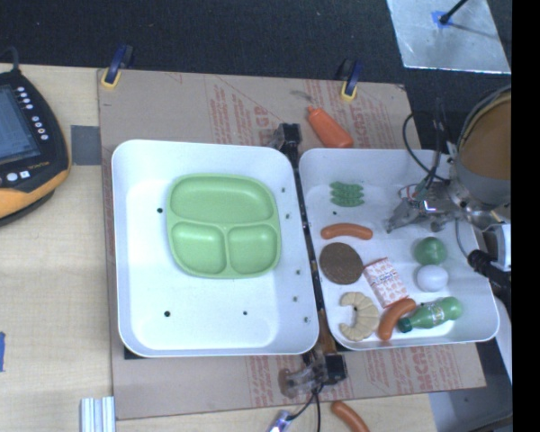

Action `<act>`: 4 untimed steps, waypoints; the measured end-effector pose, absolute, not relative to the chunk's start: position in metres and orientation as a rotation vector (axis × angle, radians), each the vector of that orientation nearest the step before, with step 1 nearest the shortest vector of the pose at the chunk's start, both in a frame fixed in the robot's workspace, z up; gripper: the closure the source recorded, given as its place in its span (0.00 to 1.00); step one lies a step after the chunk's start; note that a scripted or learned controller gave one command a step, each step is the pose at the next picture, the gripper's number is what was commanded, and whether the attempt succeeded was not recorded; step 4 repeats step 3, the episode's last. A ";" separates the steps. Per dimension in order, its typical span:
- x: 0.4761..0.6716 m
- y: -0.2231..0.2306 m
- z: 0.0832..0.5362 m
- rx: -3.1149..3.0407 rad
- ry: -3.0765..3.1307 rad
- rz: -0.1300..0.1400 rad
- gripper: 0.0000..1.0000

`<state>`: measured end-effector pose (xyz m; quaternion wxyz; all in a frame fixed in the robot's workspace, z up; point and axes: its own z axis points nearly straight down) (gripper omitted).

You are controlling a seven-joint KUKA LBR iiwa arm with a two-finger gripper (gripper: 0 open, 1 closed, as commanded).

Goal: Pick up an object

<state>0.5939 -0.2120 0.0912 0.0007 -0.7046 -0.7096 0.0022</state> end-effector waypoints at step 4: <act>0.627 -0.047 0.193 -2.211 -2.228 0.002 1.00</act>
